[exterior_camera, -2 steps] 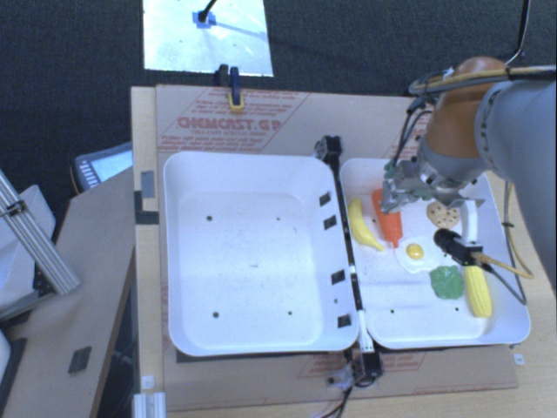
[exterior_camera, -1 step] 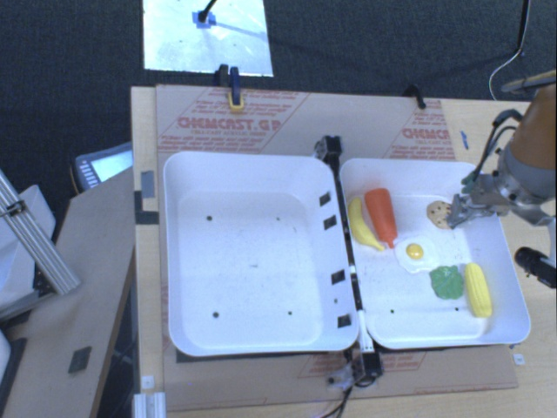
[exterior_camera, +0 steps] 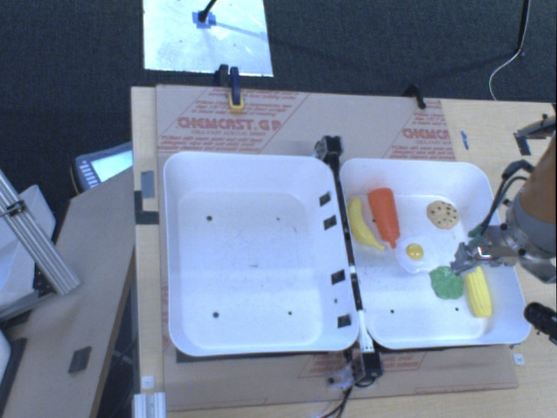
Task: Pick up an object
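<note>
We see the tool (exterior_camera: 463, 256) low over the right bin (exterior_camera: 487, 181), at its right side, reaching in from the right. Its tip sits just above the green leafy toy (exterior_camera: 447, 283) and just left of the corn cob (exterior_camera: 478, 291), with the fried egg (exterior_camera: 416, 253) close on its left. Whether the tool is open or closed we cannot tell; the tip is small, dark and blurred against the bin floor, and nothing is clearly seen in it.

The candidates for picking all lie in the right bin: a banana (exterior_camera: 363, 225) and an orange carrot (exterior_camera: 384, 215) side by side near the divider, a cookie (exterior_camera: 442, 213) toward the far right, then the egg, the green piece and the corn nearer to us. The left bin (exterior_camera: 252, 251) has only its bare floor.

Our worry is crowding. The green piece, corn and egg lie close together, so in our judgement a descent here could land between them, push one aside, or pinch an edge that slips. The flat egg and low green piece offer little to grip. The corn could roll away toward the bin wall.

The arm (exterior_camera: 535, 220) is cut off at the right edge, so its pose is mostly unseen.
</note>
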`<state>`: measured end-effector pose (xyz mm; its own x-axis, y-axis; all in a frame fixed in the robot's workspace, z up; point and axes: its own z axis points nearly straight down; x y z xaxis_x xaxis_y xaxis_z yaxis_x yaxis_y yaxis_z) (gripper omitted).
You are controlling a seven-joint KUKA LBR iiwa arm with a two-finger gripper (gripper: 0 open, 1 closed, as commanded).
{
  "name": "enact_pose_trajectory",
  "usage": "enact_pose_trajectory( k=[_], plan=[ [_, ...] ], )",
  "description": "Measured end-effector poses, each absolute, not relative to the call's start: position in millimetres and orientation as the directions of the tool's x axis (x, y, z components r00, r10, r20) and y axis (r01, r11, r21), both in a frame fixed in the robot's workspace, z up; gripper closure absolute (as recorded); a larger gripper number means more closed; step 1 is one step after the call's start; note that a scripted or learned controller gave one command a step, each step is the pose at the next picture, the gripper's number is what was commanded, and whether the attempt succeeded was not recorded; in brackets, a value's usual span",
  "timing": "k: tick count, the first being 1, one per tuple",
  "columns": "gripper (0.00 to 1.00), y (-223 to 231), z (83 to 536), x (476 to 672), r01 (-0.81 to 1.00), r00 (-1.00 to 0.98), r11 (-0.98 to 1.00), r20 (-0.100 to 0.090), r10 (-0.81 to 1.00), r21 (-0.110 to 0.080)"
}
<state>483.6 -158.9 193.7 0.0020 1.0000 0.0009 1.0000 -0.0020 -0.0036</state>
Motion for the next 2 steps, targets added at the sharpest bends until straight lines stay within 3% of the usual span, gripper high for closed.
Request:
enact_pose_trajectory(
  k=[1,2],
  plan=[
    [1.0,-102.1,294.4,538.5,1.0,-0.012,0.012,-0.001,1.0,0.015],
    [1.0,-206.9,211.6,483.2,1.0,0.011,-0.011,-0.003,1.0,-0.006]
  ],
)
